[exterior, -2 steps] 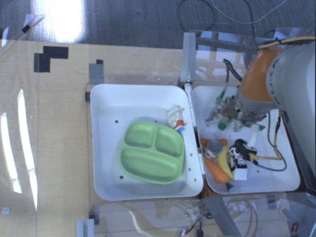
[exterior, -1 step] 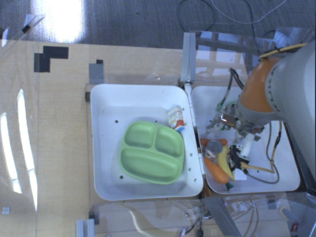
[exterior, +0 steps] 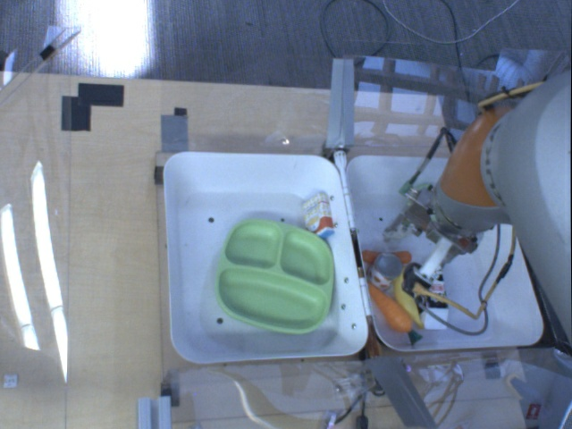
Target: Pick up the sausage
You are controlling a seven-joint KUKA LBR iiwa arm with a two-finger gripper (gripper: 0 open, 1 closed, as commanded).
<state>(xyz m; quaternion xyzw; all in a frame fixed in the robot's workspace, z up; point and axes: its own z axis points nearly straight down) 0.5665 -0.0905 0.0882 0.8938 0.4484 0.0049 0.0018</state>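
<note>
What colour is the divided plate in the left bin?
Light green; the divided plate shows best in the camera view.

Bright overhead light, glare patch on floor [exterior: 103,16] top-left, streak reflections on bench [exterior: 98,239], soft shadows, img slightly soft

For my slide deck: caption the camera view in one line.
Gripper reaches into the right bin near an orange sausage-like toy; a green divided plate lies in the left bin.

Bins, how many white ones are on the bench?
2. The left bin holds a green plate; the right bin sits beside it, where the arm reaches in. No others seem hidden.
</note>
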